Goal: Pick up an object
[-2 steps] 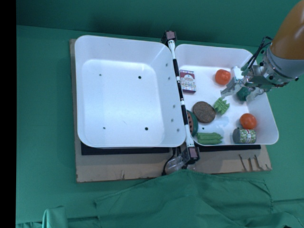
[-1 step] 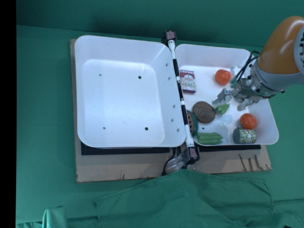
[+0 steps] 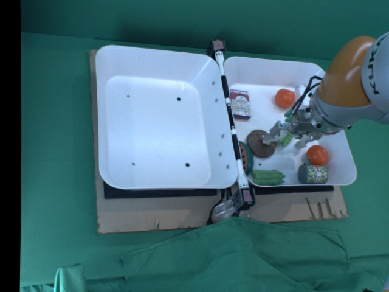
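The arm's two-finger gripper [image 3: 273,136], its hold impossible to tell, hung just beside the flat brown round disc [image 3: 261,144], where a glancing touch could have merely shoved it.

Two white bins [image 3: 161,66] sit on tan cardboard [image 3: 152,215] over green cloth [image 3: 55,132]. Around the grey gripper [image 3: 276,134]: an orange-red tomato [image 3: 284,98] beyond it, another [image 3: 317,155] nearer, a brown disc [image 3: 261,143] just beside it, a red-and-white carton [image 3: 240,103], green pods [image 3: 268,176], and a green-labelled can [image 3: 313,174].
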Robot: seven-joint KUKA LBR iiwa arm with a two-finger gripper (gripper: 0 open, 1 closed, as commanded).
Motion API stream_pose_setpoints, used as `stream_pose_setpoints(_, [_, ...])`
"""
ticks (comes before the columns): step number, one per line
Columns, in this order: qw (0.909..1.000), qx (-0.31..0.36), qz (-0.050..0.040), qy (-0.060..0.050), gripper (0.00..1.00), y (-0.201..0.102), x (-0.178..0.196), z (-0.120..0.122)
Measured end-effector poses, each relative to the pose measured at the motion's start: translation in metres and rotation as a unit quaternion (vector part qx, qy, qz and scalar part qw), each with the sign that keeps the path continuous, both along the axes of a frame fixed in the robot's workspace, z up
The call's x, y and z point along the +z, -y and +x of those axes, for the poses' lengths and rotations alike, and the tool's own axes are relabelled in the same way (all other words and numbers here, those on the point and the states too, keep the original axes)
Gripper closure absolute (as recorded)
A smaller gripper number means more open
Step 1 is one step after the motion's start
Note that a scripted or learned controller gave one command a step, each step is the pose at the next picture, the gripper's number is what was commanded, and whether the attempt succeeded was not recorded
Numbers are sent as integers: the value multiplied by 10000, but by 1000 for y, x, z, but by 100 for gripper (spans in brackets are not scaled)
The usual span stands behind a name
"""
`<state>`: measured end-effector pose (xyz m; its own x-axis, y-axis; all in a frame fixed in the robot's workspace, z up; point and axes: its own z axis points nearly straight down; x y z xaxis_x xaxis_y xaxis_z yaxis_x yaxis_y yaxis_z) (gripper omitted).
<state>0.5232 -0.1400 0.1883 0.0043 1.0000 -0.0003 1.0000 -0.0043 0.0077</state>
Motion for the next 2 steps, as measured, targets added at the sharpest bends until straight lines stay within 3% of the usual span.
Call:
stream_pose_setpoints(1, [10000, -16, -21, 54, 100, 2, 15, 2])
stream_pose_setpoints(2, [10000, 5, -18, 11, 100, 10, 74, 11])
